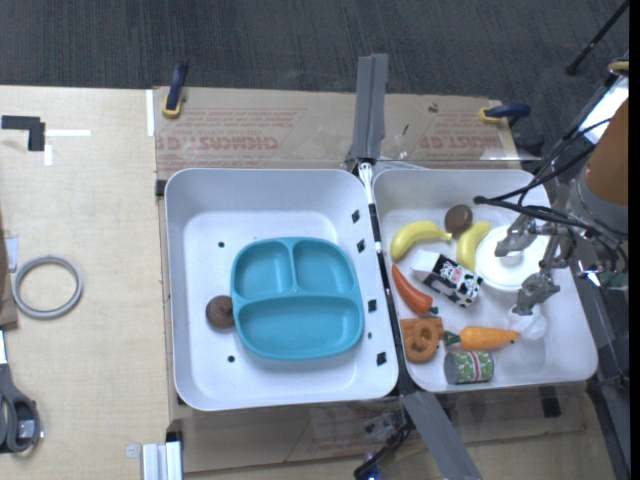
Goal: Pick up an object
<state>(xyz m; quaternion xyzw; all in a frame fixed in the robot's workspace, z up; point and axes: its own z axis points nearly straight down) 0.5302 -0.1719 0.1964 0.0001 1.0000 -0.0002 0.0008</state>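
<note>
Bench bins: left holds a blue tray [297, 298]; right, toy food beneath spread jaws [530, 263].

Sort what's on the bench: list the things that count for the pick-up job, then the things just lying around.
For the job: gripper, over the right bin; in that bin, bananas, carrot, pretzel, can, white plate.

Lying about: teal tray in the left bin, tape roll, scissors, clamps.
</note>
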